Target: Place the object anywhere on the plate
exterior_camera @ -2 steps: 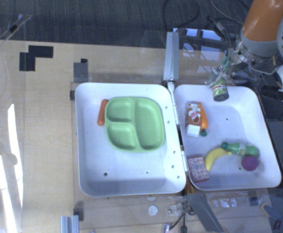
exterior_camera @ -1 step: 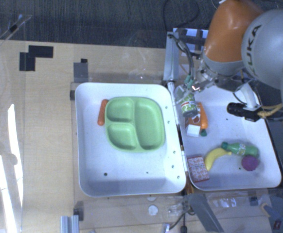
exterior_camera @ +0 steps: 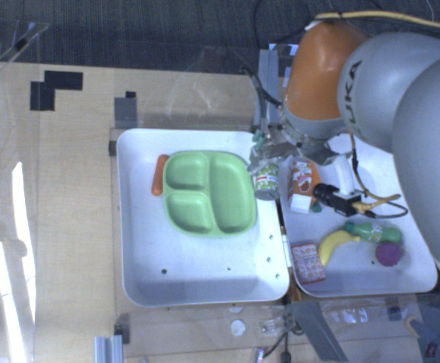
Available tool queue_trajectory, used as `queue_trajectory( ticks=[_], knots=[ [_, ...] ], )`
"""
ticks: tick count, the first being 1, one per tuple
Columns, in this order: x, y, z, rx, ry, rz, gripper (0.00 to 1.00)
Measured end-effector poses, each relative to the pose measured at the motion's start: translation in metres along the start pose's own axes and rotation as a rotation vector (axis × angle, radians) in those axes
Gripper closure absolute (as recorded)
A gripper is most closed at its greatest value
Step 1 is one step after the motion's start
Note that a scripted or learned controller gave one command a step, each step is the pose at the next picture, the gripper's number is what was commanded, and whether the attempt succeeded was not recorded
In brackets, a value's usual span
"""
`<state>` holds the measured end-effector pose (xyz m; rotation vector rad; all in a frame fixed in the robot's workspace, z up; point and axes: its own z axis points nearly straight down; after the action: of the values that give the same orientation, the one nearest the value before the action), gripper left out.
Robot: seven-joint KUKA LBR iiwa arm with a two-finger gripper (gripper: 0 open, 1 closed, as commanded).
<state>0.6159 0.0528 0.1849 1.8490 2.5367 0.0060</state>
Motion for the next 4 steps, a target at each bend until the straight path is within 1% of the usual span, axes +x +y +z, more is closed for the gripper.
queue_trajectory(
  ticks=[1,2,3,4],
  knots=[
    [0.0,0.0,0.0,0.0,0.0,0.001,0.0],
    [0.083,-0.002,-0.002,0.001,0.001,0.198,0.0],
    [0.172,-0.011,0.086,-0.001,0.001,0.118,0.0],
    [0.194,-0.061,0.089,-0.034,0.001,0.206,0.0]
  ],
)
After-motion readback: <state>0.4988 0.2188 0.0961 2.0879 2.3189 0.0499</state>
